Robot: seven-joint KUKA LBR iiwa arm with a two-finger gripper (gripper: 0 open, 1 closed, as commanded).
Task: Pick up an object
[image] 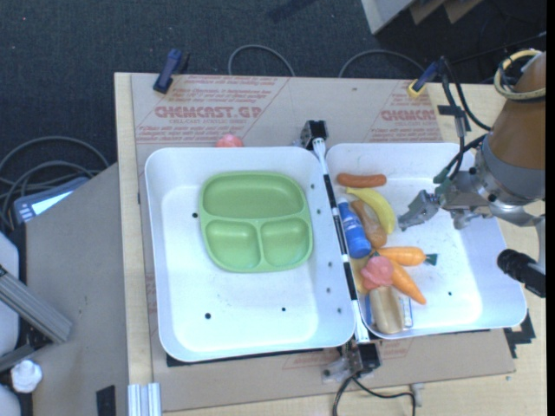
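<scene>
Fingers (414, 211) slightly parted, holding nothing, just right of yellow plastic banana (376, 209) in right white bin (486, 310). Crowded toys: risk is nudging orange plastic carrot (403, 256) or closing on air.

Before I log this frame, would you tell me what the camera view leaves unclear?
- Gripper: too small and blurred to tell its finger state.
- Arm: cut off by the right edge.
- Pink thing behind the left bin: partly hidden by the rim.
- Silver item: overlapped by the carrot.
</scene>
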